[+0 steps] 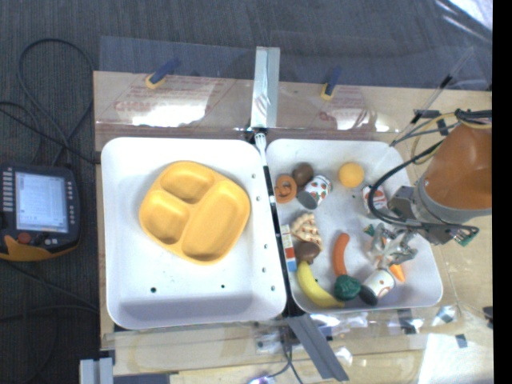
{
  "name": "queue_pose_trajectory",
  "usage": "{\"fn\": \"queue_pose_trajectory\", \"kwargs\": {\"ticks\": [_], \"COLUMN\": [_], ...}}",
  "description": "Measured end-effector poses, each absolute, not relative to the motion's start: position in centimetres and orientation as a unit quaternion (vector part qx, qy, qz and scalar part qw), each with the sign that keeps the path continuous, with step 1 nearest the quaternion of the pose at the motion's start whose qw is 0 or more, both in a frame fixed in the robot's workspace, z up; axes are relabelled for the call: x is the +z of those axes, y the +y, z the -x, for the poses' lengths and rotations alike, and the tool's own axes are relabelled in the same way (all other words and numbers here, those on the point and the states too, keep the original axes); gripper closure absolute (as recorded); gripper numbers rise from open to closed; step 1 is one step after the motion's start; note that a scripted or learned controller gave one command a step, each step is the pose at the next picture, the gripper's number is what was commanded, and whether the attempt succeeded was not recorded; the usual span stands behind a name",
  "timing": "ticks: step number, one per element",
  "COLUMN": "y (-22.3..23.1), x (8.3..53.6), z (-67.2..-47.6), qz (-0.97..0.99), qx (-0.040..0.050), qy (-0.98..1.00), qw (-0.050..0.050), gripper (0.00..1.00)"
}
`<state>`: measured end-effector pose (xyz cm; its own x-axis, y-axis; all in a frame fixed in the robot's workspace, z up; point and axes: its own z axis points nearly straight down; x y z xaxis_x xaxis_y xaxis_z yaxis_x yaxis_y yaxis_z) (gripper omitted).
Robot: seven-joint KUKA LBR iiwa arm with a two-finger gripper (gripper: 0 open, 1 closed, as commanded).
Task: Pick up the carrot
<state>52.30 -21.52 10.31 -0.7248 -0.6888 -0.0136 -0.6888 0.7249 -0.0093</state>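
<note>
The arm [460,174] hides the right bin's [320,146] far right side.

Two bins side by side on the surface [112,86]
The left bin [128,294] holds a divided plate [194,210]; in the right bin [320,152], the carrot [341,252] lies between the banana [314,286] and the tool [392,242].

Robotics lab: teach pendant [38,210], cables [48,86], bench-mounted bins [128,294].

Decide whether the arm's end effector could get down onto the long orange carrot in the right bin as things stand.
Probably yes: the long orange carrot lies uncovered on the bin floor, with open space around its middle, though a green lump sits at its lower end.
</note>
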Motion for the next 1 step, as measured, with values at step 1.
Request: {"fn": "queue_pose_trajectory", "kwargs": {"ticks": [1], "y": [-21.5], "x": [10.23], "z": [-52.26], "qz": [0.371], "qx": [-0.0011], "qy": [0.929], "qw": [0.008], "gripper": [0.0]}}
